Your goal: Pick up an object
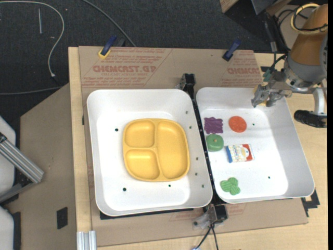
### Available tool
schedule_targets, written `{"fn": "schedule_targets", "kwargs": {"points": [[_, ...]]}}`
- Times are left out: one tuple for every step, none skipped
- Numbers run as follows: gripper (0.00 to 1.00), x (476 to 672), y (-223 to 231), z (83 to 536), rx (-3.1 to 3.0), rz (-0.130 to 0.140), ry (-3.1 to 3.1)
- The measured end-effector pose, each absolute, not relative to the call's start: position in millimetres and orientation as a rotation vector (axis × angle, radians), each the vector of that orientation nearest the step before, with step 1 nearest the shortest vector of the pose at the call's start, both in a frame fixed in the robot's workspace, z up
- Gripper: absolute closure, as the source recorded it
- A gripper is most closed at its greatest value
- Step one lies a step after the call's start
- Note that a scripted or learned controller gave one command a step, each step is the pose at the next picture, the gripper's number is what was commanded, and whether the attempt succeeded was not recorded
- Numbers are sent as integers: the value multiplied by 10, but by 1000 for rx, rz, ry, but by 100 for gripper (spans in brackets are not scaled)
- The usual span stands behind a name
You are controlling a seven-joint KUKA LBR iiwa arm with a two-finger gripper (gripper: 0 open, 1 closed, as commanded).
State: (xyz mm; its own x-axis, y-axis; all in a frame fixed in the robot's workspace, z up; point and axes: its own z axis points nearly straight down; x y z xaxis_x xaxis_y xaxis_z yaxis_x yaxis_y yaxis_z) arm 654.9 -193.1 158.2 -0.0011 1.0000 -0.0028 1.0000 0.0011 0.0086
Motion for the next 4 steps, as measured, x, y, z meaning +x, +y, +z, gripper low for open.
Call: {"fn": "schedule_targets", "kwargs": {"points": [[100,6575,-1974,2037,2215,5,2219],[100,6593,-1976,2594,2214,7,2217],[100,6446,-1465,2466,2219,-1,2229],[100,6328,-989,2352,2219,-2,2230]]}}
